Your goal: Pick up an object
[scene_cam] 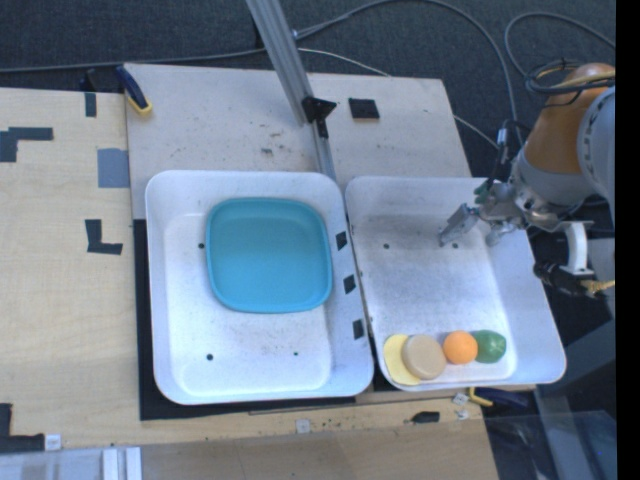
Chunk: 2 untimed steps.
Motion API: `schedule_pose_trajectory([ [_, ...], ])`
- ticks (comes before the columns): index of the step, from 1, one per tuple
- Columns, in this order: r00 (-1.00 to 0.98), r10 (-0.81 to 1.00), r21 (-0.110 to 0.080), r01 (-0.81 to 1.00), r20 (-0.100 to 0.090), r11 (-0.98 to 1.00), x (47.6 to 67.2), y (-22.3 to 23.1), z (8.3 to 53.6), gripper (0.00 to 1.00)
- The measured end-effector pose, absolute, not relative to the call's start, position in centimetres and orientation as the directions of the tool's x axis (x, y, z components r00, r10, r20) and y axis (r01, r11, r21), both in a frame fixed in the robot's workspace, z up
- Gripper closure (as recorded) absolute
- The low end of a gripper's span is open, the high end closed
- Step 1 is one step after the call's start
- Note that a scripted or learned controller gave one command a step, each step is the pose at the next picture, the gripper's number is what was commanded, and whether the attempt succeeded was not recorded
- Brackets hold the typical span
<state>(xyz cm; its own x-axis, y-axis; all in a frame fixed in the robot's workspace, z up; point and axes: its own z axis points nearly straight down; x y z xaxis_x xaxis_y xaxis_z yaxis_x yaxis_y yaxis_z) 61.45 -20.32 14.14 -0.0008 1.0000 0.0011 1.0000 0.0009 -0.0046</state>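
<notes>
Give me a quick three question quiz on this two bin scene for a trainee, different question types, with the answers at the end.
1. True or false: the blue plate lies in the right bin.
2. Which item sits between the beige disc and the green ball? A) yellow disc B) orange ball C) blue plate
3. Fill in: the gripper hovers over the ____ bin.

Key:
1. False; it lies in the left bin.
2. B, the orange ball.
3. Right.
</notes>
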Motion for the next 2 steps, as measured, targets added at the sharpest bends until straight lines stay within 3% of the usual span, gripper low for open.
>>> schedule_pose_trajectory([
  [1, -0.001, 1.000, -0.004, 1.000, 0.001, 0.001, 61.4, -20.2, 8.9, 0.00],
  [2, -0.002, 1.000, -0.001, 1.000, 0.000, 0.002, 61.5, -20.2, 10.1, 1.00],
])
